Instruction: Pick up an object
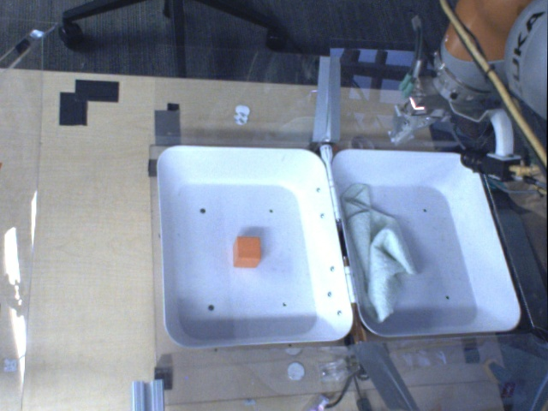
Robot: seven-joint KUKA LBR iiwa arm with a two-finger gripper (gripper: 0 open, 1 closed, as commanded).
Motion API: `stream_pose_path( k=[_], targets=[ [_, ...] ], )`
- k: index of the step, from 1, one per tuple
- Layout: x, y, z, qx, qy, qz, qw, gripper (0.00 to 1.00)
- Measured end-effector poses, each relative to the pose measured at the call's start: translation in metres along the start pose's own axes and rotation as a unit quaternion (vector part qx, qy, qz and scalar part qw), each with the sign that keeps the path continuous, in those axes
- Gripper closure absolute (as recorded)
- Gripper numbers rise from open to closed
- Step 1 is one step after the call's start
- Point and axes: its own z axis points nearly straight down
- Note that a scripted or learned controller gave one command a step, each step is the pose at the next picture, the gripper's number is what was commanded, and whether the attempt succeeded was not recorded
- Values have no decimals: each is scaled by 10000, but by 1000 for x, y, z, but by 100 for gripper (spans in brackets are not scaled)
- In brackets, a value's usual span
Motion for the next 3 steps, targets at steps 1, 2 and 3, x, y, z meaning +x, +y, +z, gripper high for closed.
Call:
stream_pose_path(
  k=[1, 2, 3],
  targets=[
    [4, 0, 0, 1, 2, 85, 10000, 100],
    [18, 3, 4, -2, 2, 115, 9999, 100],
    [16, 1, 14, 4, -3, 125, 9999, 100]
  ],
)
